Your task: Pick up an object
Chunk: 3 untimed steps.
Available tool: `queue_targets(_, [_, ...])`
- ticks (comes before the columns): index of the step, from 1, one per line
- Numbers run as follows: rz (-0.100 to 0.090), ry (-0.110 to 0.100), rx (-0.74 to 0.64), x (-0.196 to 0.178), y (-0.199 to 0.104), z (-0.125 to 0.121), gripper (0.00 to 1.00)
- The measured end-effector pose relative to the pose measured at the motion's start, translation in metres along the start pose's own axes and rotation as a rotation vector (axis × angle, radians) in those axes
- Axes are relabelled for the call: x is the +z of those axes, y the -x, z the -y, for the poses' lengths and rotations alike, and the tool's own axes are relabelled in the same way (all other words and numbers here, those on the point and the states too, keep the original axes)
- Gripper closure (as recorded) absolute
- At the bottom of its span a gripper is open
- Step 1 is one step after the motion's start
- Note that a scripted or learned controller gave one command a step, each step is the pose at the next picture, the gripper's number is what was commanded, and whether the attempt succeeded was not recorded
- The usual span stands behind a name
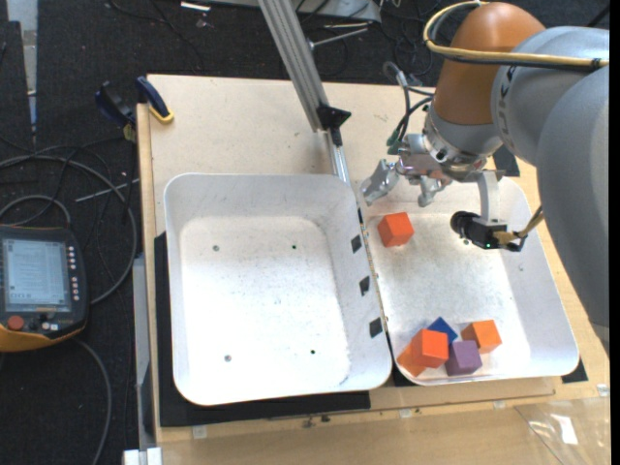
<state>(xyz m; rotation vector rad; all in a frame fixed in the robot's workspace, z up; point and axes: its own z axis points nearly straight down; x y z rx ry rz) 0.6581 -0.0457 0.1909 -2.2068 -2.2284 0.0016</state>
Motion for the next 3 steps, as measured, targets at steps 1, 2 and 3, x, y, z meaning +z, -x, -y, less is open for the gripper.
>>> queue_targets(1, [0.004, -0.005, 0.016, 0.089, 0.063, 0.04, 0.0])
queue_targets(2, [0.004, 0.007, 0.011, 0.073, 0.06, 0.036, 1.0])
queue_targets(3, [0.001, 0.017, 0.0, -0.01, -0.012, -0.004, 1.0])
